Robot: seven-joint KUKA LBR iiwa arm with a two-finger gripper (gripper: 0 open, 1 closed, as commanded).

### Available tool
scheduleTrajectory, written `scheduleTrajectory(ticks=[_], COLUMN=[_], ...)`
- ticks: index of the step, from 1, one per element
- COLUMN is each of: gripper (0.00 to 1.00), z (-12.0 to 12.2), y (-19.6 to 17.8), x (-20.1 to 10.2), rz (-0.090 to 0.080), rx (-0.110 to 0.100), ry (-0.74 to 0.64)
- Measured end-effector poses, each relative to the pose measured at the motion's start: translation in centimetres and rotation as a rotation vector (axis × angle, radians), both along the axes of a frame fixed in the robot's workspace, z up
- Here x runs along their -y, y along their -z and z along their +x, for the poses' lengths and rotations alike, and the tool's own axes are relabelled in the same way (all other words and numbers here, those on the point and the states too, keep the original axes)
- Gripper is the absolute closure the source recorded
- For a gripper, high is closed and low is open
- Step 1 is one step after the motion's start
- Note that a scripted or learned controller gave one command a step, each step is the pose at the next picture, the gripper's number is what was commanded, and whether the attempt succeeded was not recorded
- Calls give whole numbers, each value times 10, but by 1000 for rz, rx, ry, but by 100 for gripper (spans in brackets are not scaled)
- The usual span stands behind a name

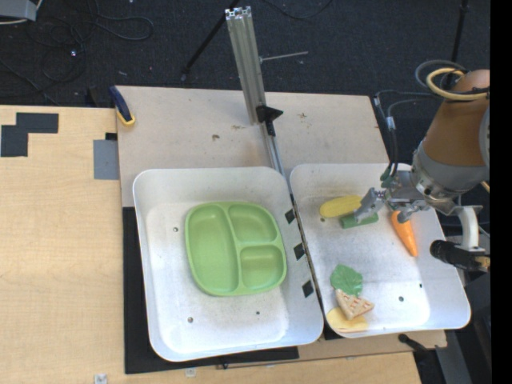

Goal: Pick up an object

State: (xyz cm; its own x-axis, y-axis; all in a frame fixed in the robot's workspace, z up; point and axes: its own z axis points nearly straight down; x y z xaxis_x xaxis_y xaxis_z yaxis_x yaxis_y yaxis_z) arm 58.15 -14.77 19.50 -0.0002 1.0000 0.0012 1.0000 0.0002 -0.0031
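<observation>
Camera view showed the counter (200,126), the right bin (448,310), then the gripper (374,206), whose state I couldn't tell, just beside a green block (358,221). The block looked light and stiff; grasping its long sides seemed best.

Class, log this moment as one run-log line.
gripper: right bin, at green block | yellow piece beside | carrot loose | grasp unconfirmed
</observation>
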Motion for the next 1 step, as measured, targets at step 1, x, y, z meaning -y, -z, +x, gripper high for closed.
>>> scheduleTrajectory(ticks=[1], gripper=[0], z=[0], y=[62], x=[-8], rz=[1], rx=[-6], ry=[-1])
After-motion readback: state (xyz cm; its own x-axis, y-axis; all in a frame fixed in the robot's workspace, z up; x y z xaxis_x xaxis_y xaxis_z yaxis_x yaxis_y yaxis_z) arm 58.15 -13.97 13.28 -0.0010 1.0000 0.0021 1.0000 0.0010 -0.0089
